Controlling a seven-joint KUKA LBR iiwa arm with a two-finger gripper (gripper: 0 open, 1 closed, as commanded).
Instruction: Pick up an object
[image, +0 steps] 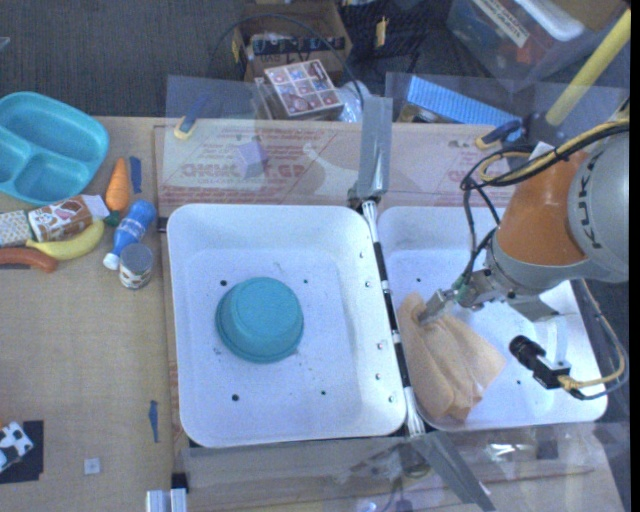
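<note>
A tan, bread-like object (450, 362) lies in the right bin (420, 240), along its left wall and front edge. My gripper (437, 305) reaches down from the right and sits at the upper end of that tan object, touching or just above it. A teal upturned bowl (260, 318) rests in the middle of the left bin (200, 240). The grey arm with its orange band (545, 225) hangs over the right bin's far half.
On the bench left of the bins lie a blue divided plate (45, 145), a toy carrot (119, 184), a small bottle (131, 228), a tin can (137, 266) and a banana (70, 246). A black cable plug (535, 362) hangs over the right bin.
</note>
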